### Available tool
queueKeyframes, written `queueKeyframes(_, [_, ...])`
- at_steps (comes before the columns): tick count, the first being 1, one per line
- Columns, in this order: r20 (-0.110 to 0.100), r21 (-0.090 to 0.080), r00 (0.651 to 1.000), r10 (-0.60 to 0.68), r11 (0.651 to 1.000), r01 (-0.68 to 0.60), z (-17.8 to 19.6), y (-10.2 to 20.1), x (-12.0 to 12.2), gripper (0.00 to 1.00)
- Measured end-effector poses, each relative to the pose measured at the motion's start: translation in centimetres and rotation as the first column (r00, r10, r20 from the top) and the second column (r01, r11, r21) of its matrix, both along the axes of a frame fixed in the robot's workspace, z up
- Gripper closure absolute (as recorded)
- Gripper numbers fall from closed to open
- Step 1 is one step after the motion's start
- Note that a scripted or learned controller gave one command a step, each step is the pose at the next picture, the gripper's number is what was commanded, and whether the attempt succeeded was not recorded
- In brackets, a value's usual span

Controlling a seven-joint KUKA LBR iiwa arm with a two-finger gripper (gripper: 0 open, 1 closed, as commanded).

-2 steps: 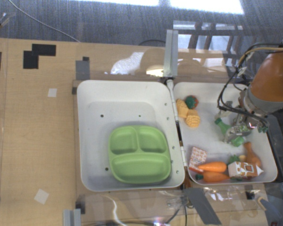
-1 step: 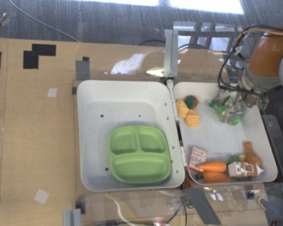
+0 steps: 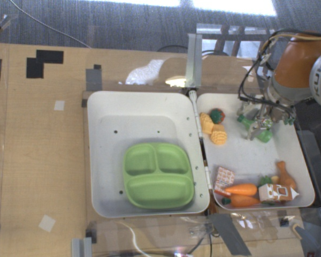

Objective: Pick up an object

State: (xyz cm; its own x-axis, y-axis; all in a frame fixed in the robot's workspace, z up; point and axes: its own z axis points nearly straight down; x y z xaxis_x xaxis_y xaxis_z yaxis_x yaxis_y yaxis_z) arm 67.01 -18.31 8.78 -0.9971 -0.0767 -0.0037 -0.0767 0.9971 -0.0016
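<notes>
your end effector [image 3: 258,125] was down in the far part of the right bin [image 3: 305,159], low over a green toy [image 3: 264,136] that lay just under and beside its tips, and whether the tips were apart or together, you couldn't tell from this angle, nor whether the green piece sat between them. nothing looked lifted yet, by my read. to do this well you'd have wanted the tips straddling the green toy squarely, dropping right to the bin floor before closing, because a piece that low and lumpy likely slips out of a shallow pinch. the yellow corn pieces [image 3: 213,129] and the red-and-green berry [image 3: 218,115] sat well apart toward the divider, so no crowding there. carrots [image 3: 242,189], a little house [image 3: 276,193] and a drumstick [image 3: 285,176] bunched at the near edge, out of the way. left bin [image 3: 107,116] held a green divided plate [image 3: 158,174]. a straight, slow lift would have been safest.
</notes>
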Motion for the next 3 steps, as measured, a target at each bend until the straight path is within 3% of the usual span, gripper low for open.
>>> queueKeyframes(1, [0.016, -0.002, 1.0, 0.005, 1.0, -0.005, 1.5, 0.2, 0.4, 1.0])
queueKeyframes(2, [0.024, -0.001, 1.0, 0.017, 1.0, -0.017, 17.5, 5.8, 0.4, 1.0])
queueKeyframes(3, [0.023, -0.001, 1.0, 0.018, 1.0, -0.018, 18.2, 5.8, 0.4, 1.0])
